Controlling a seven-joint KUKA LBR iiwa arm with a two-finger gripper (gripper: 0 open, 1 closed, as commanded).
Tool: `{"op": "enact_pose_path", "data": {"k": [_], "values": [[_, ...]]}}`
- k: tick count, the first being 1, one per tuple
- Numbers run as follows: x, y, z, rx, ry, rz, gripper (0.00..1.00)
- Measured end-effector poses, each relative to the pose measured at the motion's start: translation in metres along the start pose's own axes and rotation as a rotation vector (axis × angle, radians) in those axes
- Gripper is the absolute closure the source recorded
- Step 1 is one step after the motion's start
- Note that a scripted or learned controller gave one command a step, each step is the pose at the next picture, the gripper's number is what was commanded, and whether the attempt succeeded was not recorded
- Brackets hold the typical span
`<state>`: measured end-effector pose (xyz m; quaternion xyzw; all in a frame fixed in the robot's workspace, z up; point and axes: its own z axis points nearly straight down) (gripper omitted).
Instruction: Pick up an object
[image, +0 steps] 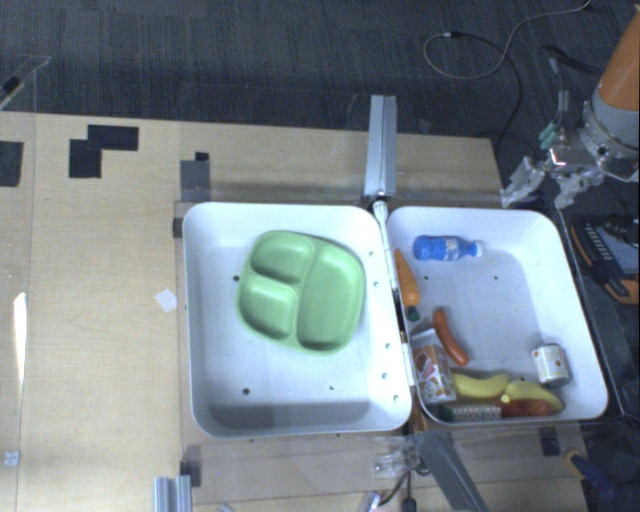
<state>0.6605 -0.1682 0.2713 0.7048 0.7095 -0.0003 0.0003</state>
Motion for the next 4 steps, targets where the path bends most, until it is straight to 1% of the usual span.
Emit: {"op": "enact_pose_path", "data": {"k": [1,2,3,4], "values": [[0.020,-0.001,0.141,0.001,0.001,-0.102,0.00],[0.033,0.013,0.156,-0.025,-0.007,-0.122,0.00],[0.063,0.001,0.163,-0.046,-0.015,-0.248,0.00],[0.066,0.006,0.146,-0.060,-0.014,-0.252,1.00]]}}
